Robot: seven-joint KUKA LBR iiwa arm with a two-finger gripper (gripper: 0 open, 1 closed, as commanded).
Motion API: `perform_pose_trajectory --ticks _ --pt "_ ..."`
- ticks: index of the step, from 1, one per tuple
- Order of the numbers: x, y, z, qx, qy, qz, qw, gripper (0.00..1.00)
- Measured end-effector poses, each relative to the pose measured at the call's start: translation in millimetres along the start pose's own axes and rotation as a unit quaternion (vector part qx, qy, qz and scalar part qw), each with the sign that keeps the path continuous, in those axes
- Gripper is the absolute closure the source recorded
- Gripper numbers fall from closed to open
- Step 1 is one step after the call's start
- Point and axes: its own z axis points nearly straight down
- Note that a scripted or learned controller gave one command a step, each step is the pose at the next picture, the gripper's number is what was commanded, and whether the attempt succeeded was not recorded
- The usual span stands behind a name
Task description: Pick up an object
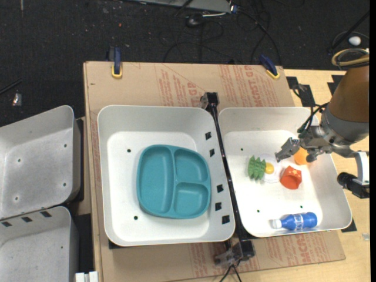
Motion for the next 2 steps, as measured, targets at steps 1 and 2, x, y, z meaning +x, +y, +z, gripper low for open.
perform_pose_trajectory --ticks 1,2 --pt "-7 0 60 -0.003 0.0 0.001 1.0 0.0" --pt "-7 1 47 -0.004 -0.001 0.0 1.0 1.0"
